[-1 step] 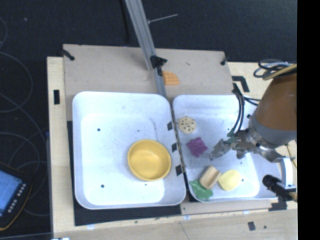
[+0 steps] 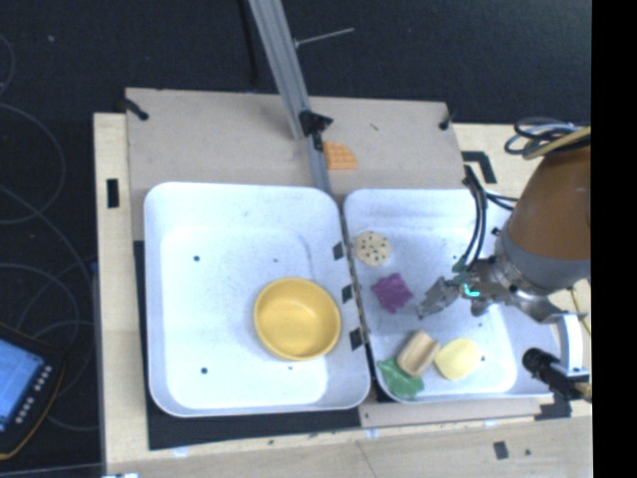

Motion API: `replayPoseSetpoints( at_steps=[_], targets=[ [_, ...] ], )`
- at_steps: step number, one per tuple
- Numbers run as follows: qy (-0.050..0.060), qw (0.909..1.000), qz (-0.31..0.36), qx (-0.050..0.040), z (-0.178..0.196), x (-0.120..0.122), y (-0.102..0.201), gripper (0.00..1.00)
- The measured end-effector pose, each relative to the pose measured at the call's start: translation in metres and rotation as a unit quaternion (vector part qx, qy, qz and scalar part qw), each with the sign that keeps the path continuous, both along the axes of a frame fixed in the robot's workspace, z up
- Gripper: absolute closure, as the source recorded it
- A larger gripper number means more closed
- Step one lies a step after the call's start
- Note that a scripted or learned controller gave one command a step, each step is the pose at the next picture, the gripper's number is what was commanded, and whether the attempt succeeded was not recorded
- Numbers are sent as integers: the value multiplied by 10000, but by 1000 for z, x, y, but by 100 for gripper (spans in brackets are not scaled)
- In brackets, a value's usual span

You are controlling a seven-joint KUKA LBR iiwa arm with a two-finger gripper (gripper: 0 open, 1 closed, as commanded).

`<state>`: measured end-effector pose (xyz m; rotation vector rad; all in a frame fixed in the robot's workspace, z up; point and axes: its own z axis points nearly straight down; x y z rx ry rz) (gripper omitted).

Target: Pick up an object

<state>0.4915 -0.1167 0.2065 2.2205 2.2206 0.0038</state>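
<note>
Gripper point(image 2: 435, 300) hovers low in the right bin point(image 2: 418, 212), jaws spread apart with nothing between them. Purple block point(image 2: 391, 292) sits just left of it; tan piece point(image 2: 416, 351) and yellow lump point(image 2: 457, 358) lie nearer. Yellow bowl point(image 2: 297, 318) rests in the left bin point(image 2: 189, 217).

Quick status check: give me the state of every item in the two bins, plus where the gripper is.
Yellow bowl: upright in left bin.
Round cookie: flat, right bin.
Purple block: loose on right bin floor.
Tan piece: lying beside yellow lump.
Green item: at right bin's front edge.
Gripper: above right bin, holding nothing visible.
</note>
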Motion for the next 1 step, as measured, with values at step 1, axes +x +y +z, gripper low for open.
replayPoseSetpoints(
  at_steps=[1],
  targets=[
    [28,10000,-6,-10,-42,2,-2,0]
  ],
)
